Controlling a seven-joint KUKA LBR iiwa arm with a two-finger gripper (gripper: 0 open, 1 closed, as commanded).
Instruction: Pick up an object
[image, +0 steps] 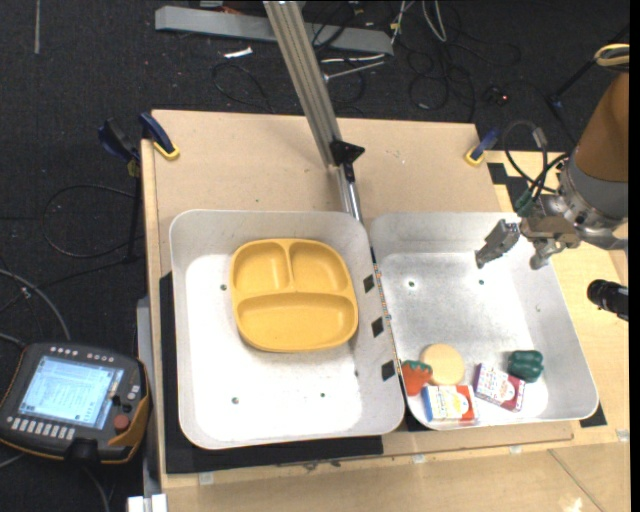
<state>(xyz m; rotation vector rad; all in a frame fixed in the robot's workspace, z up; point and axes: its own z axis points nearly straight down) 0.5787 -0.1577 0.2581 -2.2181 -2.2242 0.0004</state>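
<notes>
My gripper (520, 250) hovers over the far right part of the right bin (470, 300), its two fingers spread open with nothing between them. Along the near edge of that bin lie several small items: a round tan disc (443, 362), a small orange-red piece (415, 375), a red, white and blue carton (448, 403), a pink and white box (498, 386) and a green object (526, 365). All of them sit well nearer the front than the gripper.
A yellow divided plate (295, 295) rests in the left bin (200, 400). A metal pole (315, 85) slants over the back of the bench. A teach pendant (70, 400) lies on the floor at the left.
</notes>
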